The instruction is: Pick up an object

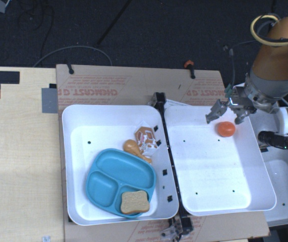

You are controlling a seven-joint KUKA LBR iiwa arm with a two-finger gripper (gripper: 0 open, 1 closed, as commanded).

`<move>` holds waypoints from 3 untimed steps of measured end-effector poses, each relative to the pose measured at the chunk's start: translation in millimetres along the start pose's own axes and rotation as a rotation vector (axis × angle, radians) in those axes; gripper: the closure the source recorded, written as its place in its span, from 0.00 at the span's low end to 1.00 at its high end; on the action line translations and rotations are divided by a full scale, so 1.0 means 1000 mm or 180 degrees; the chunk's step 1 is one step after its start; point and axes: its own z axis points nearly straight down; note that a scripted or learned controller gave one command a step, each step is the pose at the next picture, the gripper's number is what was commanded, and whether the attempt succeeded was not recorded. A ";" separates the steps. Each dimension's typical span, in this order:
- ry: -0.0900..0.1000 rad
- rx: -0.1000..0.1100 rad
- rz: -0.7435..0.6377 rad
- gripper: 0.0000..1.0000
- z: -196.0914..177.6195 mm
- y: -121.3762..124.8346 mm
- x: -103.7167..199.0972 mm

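Two shallow white bins side by side on a cardboard sheet (pixel 133 87) atop the pale wooden tabletop (pixel 17 150). In the right bin (pixel 224 185), a small orange-red ball (pixel 226 129) near the far right corner, resting on the bin floor. Directly above and just behind that ball, the claw (pixel 228 113), fingers spread wide apart, one fingertip (pixel 212 117) to the ball's left and the other near its upper right; nothing clamped between them, ball lying just below the gap. Grey arm (pixel 270 79) with its orange band entering from the right edge, a yellowish cable loop on top.

In the left bin (pixel 78 135), a blue divided plate (pixel 116 178) toward the near side, with a tan slice of bread (pixel 134 202) lying in its near-right compartment. Just beyond the plate's far edge, a tan drumstick-shaped toy (pixel 135 149), touching or nearly touching the plate rim. Beside that, nearer the divider between bins, a small brown-and-white wrapped item (pixel 146 136), kind unclear. Black clips along the shared rim between the bins.
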 end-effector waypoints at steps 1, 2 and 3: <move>-0.0005 -0.0037 -0.0005 0.00 -0.007 0.002 0.000; -0.0003 -0.0019 -0.0001 0.00 0.049 0.000 -0.010; 0.0000 -0.0019 -0.0003 0.00 0.110 -0.007 -0.003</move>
